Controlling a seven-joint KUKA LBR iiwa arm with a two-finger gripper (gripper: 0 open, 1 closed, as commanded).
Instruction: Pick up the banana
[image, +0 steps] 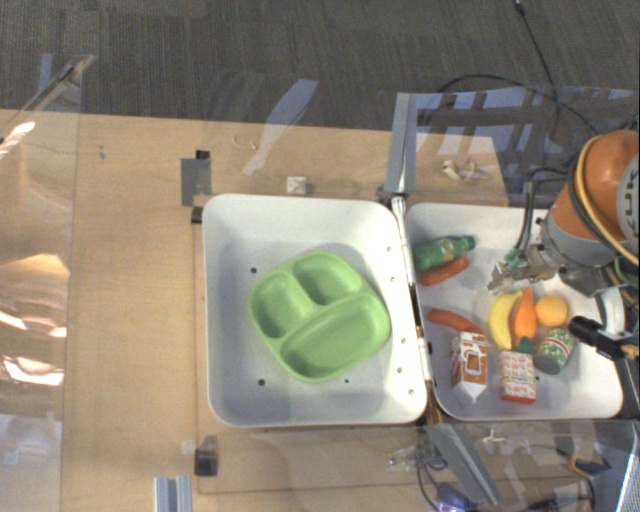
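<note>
camera view has the banana (501, 318) lying in the right bin (600, 405), pressed against a carrot (525, 314). it looks like a light, stiff, smooth plastic toy, best pinched across its middle. the gripper (520, 266) hovers just above its top end, holding nothing; whether it's spread or closed, nobody can tell.

Banana (501, 320): yellow, short, slightly curved, lay flat on the floor of the right bin (600, 405), roughly mid-bin. Long axis ran about 12 to 6 o'clock. Carrot (524, 314) sat touching it at its 3 o'clock side; a carton (470, 360) was just beside its lower end, at 7 o'clock.
</note>
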